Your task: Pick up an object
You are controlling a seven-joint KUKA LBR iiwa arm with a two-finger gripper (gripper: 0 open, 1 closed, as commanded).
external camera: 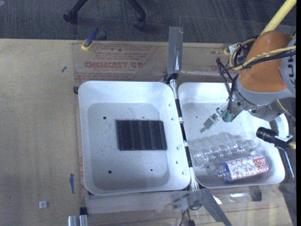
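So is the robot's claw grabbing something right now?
Gripper: cannot be told whether open or closed; nothing shows in it, above the right bin, near the clear bottle.

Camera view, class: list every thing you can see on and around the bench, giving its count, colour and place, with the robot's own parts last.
White bins: two, white, side by side on the bench.
Ridged block: one, dark grey, middle of the left bin's floor.
Plastic bottle: one, clear, lying on its side in the right bin.
Printed packet: one, white with red pattern and a blue end, right bin's near edge, touching the bottle.
Clamp: one, blue and yellow, far edge of the bench.
Stand legs: one set, black, on the floor beyond.
Arm: one, grey with orange band, over the right bin.
Pincer: one, above the bottle, holding nothing.
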